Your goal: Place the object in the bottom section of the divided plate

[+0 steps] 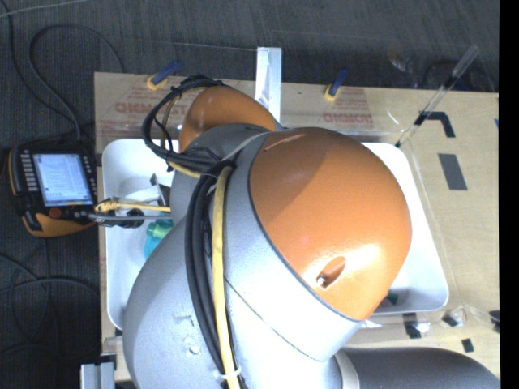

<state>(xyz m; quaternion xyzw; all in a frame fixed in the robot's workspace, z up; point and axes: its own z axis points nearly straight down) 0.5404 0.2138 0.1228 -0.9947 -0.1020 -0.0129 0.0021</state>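
Observation:
My grey and orange arm (308,241) looms close under the camera and covers most of both bins. In the left white bin (122,156), a teal object (157,235) pokes out from behind the arm's left edge. Just above it lies a thin yellow and black item (130,208), pointing left across the bin's rim. Black and yellow cables (203,241) run down the arm.
The right white bin (426,241) shows as a strip along the arm's right side. A teach pendant (53,186) lies on the dark floor left of the bench. Clamps (165,74) grip the bench's far edge, and a white post (268,71) stands there.

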